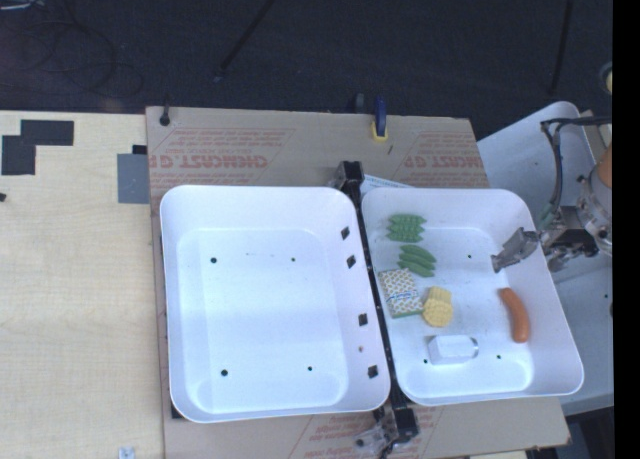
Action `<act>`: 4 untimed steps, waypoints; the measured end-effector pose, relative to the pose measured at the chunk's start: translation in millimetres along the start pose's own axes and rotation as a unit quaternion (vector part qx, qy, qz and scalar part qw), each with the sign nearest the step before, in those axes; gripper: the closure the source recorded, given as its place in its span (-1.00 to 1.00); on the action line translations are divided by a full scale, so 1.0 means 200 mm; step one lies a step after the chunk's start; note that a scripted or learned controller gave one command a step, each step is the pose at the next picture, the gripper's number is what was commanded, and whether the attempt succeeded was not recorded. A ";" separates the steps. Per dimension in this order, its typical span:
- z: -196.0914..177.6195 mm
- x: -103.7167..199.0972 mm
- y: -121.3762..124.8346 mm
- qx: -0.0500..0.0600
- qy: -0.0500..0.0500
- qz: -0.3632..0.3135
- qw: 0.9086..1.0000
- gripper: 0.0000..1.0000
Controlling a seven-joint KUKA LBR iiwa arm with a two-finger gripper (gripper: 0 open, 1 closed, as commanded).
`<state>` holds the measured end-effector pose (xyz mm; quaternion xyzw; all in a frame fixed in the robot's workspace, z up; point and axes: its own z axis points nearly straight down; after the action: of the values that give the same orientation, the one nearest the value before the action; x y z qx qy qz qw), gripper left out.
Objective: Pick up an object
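The right bin (540, 372) holds several small things. Two green pods (405, 227) (418, 260) lie near its left wall. Below them sit a checkered packet (400, 291) and a yellow corn piece (437, 307) touching it. An orange sausage (515, 314) lies toward the right wall, and a white block (452, 348) rests near the front. My gripper (540, 247) hovers over the bin's right rim, above the sausage in the view. It stands open, one grey finger (514, 249) reaching over the bin, nothing between the fingers.
The left bin (180, 247) sits beside the right one, joined by a black clip strip (360, 277). Both rest on a cardboard sheet (260, 152) on the wooden bench. A blue and yellow clamp (380, 122) stands at the cardboard's back edge.
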<state>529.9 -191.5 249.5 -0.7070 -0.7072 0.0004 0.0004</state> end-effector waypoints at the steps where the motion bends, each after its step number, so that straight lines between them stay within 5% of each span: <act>1: -0.73 -0.11 0.53 -0.010 -0.004 -0.003 1.000 -1.00; 2: -0.73 -0.10 0.51 0.000 -0.001 -0.004 1.000 1.00; 3: -0.49 0.24 0.28 0.003 0.002 -0.002 1.000 1.00; 4: -0.40 0.07 -0.07 0.003 0.000 0.003 1.000 1.00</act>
<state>516.4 -177.9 329.1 -0.7088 -0.7054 0.0024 0.0029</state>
